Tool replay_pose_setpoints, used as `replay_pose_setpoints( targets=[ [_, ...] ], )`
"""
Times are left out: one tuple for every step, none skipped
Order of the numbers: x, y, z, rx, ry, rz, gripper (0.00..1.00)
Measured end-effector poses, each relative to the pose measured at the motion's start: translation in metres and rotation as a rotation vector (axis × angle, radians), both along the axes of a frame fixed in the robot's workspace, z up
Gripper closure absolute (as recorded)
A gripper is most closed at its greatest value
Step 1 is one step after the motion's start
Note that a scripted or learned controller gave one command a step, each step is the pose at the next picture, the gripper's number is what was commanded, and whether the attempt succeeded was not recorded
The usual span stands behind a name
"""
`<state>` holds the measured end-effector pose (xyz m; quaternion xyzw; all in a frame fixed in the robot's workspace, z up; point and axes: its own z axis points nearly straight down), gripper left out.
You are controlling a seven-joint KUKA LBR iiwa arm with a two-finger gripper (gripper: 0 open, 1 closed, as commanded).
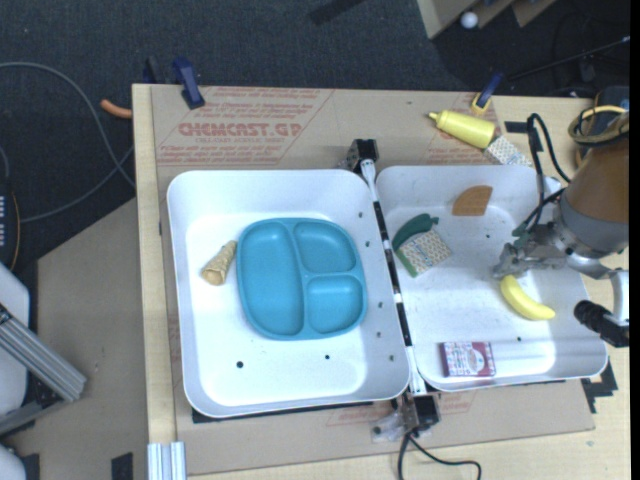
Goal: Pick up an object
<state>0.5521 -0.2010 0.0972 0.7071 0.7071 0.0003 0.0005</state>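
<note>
My gripper (517, 259) is low over the right bin (560, 363), at its right side, just above the upper end of the banana (526, 299). Whether my fingers are apart or closed cannot be determined at this angle, and nothing is seen held between them. The banana lies on the bin floor, tilted, its lower end toward the right wall. Also in the right bin: a green-and-patterned packet (421, 245) near the left wall, a brown piece (472, 201) near the top, a red-and-white box (467, 358) at the bottom edge. The left bin (190, 208) holds a blue divided plate (300, 276) and, just beside it, an ice-cream cone (219, 262). A yellow bottle (463, 127) lies on the bench (250, 128), outside the bins.
</note>
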Motion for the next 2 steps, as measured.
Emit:
replay_pose_setpoints(
  targets=[
    [0.058,0.085,-0.012,0.001,-0.002,0.002,1.00],
    [0.028,0.168,0.088,0.001,-0.001,0.002,1.00]
  ],
)
